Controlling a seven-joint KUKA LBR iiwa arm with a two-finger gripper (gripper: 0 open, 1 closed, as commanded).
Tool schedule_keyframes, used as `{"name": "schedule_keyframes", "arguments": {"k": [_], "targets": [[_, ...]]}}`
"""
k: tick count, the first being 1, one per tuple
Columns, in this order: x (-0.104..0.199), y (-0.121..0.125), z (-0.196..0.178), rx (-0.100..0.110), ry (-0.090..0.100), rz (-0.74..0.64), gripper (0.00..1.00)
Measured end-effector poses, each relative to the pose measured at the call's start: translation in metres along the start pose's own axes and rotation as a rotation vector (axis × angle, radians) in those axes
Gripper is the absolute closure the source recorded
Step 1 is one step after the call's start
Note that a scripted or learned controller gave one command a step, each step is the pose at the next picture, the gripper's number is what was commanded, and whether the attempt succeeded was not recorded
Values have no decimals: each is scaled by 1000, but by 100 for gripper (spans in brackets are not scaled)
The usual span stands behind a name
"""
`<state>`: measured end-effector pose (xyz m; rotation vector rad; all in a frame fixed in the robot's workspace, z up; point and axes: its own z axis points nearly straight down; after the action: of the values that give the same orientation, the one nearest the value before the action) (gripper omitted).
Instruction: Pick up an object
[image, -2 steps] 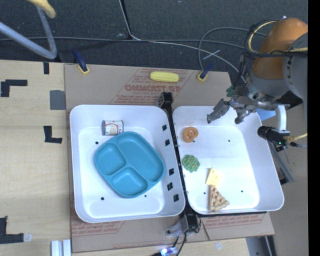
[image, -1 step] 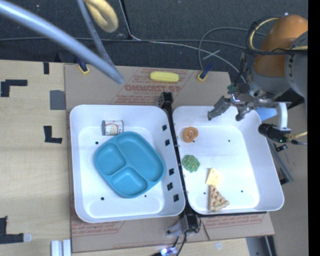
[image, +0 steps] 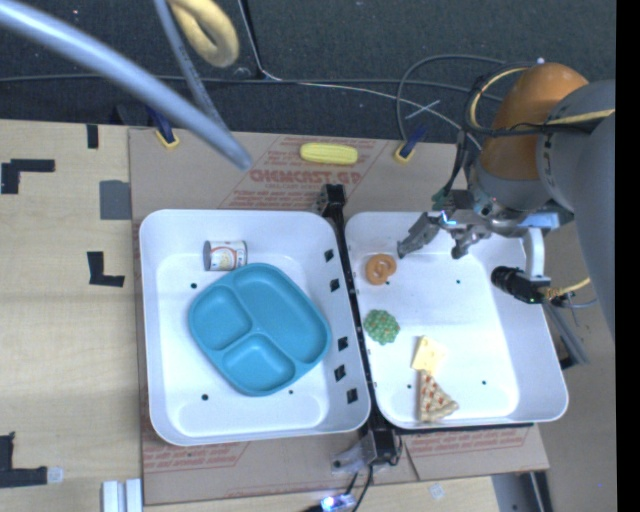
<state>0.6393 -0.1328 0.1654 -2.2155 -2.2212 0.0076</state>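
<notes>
The two-finger gripper (image: 438, 245) hangs with fingers spread apart, grasping nothing, over the right white bin (image: 520, 390), near the small round brown doughnut (image: 380, 268) lying by its left wall

Right white plastic bin (image: 520, 395): open floor thru the middle & right side. Obstacles hug its left: orange ring-shaped donut (image: 380, 268), green broccoli floret (image: 381, 326), yellow cheese wedge (image: 427, 354), pizza slice (image: 434, 399). Left white bin (image: 170, 400): blue divided plastic tray (image: 258, 327) takes the centre, small tin can (image: 225, 256) just beside it; bare strips along the edges.
</notes>
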Motion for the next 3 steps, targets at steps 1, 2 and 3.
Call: {"name": "schedule_keyframes", "arguments": {"k": [1, 2, 3], "targets": [[1, 2, 43, -3, -1, 1, 0], [1, 2, 81, -6, 0, 1, 0], [3, 5, 67, -12, 2, -2, 100]]}}
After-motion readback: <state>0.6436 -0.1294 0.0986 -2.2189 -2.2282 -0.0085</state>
